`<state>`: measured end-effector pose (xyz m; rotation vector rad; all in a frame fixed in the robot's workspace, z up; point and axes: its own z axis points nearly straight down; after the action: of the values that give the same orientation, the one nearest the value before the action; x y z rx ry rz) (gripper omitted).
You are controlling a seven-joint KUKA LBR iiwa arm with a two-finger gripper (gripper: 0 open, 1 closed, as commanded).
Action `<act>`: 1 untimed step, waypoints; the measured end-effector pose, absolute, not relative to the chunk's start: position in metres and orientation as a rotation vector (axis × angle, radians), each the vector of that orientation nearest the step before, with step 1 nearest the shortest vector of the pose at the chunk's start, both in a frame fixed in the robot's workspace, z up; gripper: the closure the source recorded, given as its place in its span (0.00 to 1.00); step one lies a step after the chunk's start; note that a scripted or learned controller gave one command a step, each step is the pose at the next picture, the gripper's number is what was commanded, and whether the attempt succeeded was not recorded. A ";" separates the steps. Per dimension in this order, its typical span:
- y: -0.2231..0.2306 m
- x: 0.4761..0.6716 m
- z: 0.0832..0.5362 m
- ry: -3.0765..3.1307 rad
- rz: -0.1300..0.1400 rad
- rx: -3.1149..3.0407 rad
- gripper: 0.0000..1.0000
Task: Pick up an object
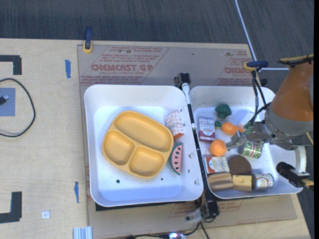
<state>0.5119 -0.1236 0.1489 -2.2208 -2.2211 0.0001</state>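
Note:
My gripper (245, 138) hangs low over the middle of the right bin (269, 96), below the grey arm with its orange band (295, 101). It sits just above a small can with a green label (253, 150) and just right of a carrot (229, 129). An orange (218, 147) lies to its left, and a dark brown disc (240, 164) lies below it. Whether anything is between the fingers is hidden.
The right bin also holds broccoli (223, 110), a red packet (206, 128), a box (216, 164), a brown-and-yellow bottle (232, 182) and a small tin (264, 181). The left bin (99, 108) holds a yellow divided plate (138, 143), a watermelon slice (176, 159) and a wrapped snack (174, 121).

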 end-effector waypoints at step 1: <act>-0.098 0.486 0.091 -2.233 -0.018 -2.236 0.00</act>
<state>0.4857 -0.0984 0.0913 -2.2357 -2.2334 -0.0179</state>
